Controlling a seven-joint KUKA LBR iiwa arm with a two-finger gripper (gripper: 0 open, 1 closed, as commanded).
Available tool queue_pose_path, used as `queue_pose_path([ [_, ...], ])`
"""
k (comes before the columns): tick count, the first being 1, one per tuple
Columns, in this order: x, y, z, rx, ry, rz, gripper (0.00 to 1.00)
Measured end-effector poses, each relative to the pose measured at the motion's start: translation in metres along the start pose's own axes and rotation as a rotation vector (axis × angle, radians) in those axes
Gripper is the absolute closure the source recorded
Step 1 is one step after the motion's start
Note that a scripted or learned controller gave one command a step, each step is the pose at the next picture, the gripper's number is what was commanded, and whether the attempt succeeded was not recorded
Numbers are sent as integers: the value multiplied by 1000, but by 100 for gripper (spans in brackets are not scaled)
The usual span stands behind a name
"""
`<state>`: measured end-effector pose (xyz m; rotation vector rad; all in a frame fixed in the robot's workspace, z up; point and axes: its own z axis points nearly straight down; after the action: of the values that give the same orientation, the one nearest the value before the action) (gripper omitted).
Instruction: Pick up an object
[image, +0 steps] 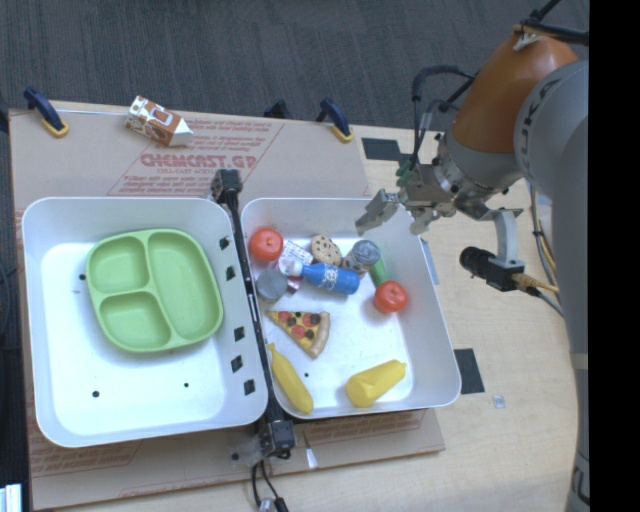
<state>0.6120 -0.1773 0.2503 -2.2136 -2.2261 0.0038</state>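
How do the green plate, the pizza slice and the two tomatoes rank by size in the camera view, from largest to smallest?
1. Green plate, by far the largest.
2. Pizza slice.
3. The two tomatoes look about alike, so I do not rank them against each other.

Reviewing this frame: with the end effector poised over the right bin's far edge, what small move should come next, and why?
Probably a short descent toward the grey-capped can. The end effector hovers just above it, holding nothing, over the right bin. The can lies close to the blue bottle and red tomato, so a straight, careful drop seems safest.
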Motion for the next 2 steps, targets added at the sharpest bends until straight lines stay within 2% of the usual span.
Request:
queue_pose_path([
  [1, 9, -13, 133, -4, -1, 1, 0],
  [2, 9, -13, 124, -1, 0, -2, 100],
])
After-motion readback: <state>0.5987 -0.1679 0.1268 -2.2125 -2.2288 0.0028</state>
